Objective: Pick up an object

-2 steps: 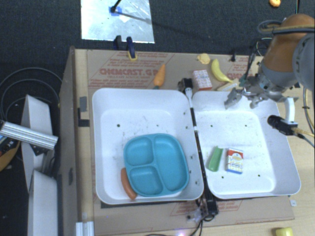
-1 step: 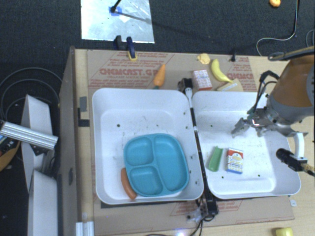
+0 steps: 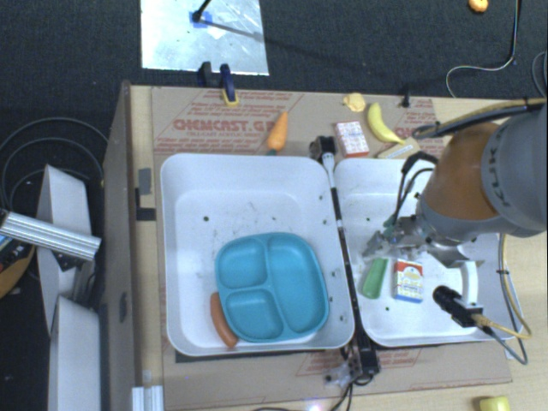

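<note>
Looking down on my two white bins, I see the arm point(image 3: 479, 178) reaching into the right bin point(image 3: 368, 182). My gripper point(image 3: 396, 236) hangs just above a green pickle point(image 3: 373, 278) and a small carton point(image 3: 409, 281) near that bin's front edge. A blue divided plate point(image 3: 272, 285) and a sausage point(image 3: 223, 320) lie in the left bin point(image 3: 248, 174).

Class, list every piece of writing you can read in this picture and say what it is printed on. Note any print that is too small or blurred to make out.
"CHEMCAST" in red letters, followed by more letters I cannot make out: on the brown board behind the bins.
Small box on the board: red and white print, too small to read.
Small carton in the right bin: coloured print, too blurred to read.
</note>
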Tool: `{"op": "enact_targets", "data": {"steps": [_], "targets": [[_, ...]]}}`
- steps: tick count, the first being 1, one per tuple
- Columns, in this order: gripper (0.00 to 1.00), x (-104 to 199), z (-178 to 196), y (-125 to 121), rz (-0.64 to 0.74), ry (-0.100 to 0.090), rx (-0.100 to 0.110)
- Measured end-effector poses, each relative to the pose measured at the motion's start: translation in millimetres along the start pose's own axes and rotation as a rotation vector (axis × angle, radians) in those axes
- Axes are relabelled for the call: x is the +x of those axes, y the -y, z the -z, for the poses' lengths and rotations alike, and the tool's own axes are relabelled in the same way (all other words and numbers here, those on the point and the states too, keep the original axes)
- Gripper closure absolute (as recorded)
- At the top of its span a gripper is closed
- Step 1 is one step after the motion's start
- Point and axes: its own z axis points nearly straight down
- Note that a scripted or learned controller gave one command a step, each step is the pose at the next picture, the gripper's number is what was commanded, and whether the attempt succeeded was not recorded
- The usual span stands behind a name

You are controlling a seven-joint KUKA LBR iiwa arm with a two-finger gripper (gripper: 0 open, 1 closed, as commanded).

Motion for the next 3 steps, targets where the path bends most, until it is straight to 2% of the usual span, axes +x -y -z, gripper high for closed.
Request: {"op": "enact_targets", "data": {"steps": [1, 2, 3], "targets": [[0.0, -63.9, -15.6, 0.3, -0.011, 0.007, -0.005], [0.0, -35.3, 55.1, -29.6, 0.0, 0.005, -0.014], [0.0, -10.2, -13.5, 21.0, -0.005, 0.013, -0.022]]}}
